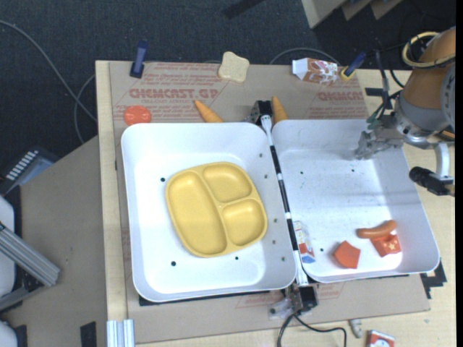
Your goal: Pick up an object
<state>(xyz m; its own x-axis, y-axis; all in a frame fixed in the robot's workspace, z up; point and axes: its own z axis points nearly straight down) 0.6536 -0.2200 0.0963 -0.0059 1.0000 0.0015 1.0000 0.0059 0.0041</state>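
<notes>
Gleaming smooth, a rounded three-compartment yellow tray.

You are looking at a robotics lab. The desk is a board printed with a supplier's name, standing on dark carpet, and two white bins are fixed side by side on it. Loose cables trail over the floor, and the grey and orange arm reaches in over toy food pieces.
</notes>
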